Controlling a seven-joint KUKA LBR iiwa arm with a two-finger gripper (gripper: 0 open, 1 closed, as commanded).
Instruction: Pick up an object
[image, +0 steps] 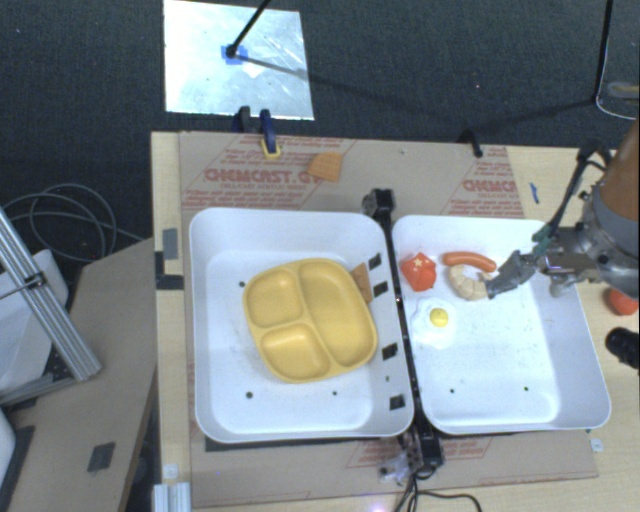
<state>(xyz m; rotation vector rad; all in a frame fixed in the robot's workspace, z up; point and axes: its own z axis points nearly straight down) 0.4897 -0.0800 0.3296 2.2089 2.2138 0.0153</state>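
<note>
Pincer (497, 285) touching beige food piece (466, 286) (right bin (560, 400)).

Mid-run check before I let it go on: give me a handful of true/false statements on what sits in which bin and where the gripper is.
1. The yellow plate lies in the left bin. True.
2. The fried egg lies on the yellow plate. False: it lies on the floor of the right bin.
3. The sausage is in the right bin, beside the red piece. True.
4. The gripper hangs over the left bin. False: it is over the right bin, at the beige piece.
5. The plate has three compartments. True.
6. The orange piece lies inside a bin. False: it lies on the cardboard behind the left bin.
</note>
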